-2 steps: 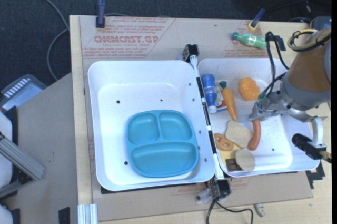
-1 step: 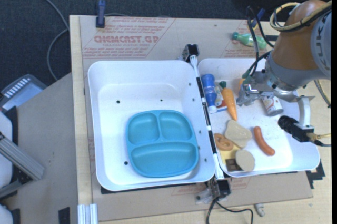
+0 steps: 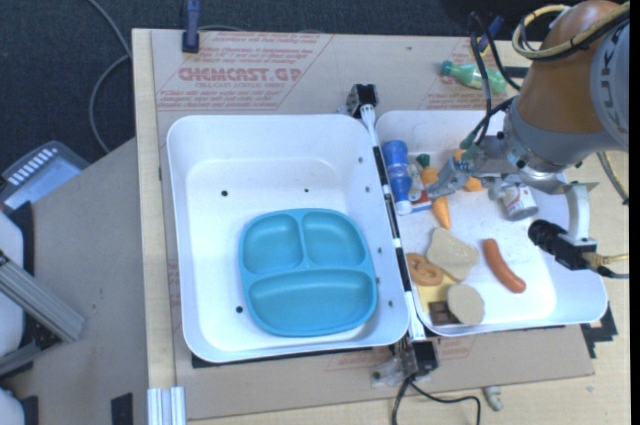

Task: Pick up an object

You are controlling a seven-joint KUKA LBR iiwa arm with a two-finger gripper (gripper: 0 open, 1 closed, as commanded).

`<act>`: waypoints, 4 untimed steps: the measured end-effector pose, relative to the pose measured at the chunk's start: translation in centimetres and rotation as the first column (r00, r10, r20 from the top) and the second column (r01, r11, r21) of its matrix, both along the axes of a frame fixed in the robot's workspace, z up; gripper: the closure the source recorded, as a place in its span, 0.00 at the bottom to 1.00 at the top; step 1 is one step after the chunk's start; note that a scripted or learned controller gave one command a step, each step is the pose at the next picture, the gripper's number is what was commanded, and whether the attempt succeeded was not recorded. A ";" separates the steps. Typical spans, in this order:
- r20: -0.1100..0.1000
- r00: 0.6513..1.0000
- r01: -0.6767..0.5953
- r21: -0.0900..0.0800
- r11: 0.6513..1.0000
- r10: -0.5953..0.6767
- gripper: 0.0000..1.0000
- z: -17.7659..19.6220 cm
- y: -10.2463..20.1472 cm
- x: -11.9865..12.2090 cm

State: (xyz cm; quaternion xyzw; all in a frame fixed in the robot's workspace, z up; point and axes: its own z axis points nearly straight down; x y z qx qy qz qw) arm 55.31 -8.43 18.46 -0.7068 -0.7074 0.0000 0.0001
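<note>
Partly hidden: tool point(image 3: 462, 165) blurred over right bin point(image 3: 575, 298) clutter.

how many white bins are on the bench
2: the left bin holding a blue divided plate, and the right bin with toy food, partly covered by the arm.

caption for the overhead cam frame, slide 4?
KUKA arm over right bin of toy food; blue divided plate in left bin.

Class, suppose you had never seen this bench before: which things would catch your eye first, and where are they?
The blue divided plate lies alone in the left bin. In the right bin, toy food clusters: a red sausage, a carrot, and a blue bottle. The grey and orange arm looms over it.
</note>
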 end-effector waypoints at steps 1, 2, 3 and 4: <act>0.000 1.000 0.001 0.000 1.000 -0.001 0.00 -10.0 -2.2 -2.4; 0.002 1.000 0.000 -0.001 1.000 0.000 0.00 -9.9 -6.9 8.6; 0.000 1.000 -0.001 -0.003 1.000 0.001 1.00 -8.9 -6.9 8.6; 0.000 1.000 0.000 0.000 1.000 0.000 1.00 -3.8 -6.2 4.2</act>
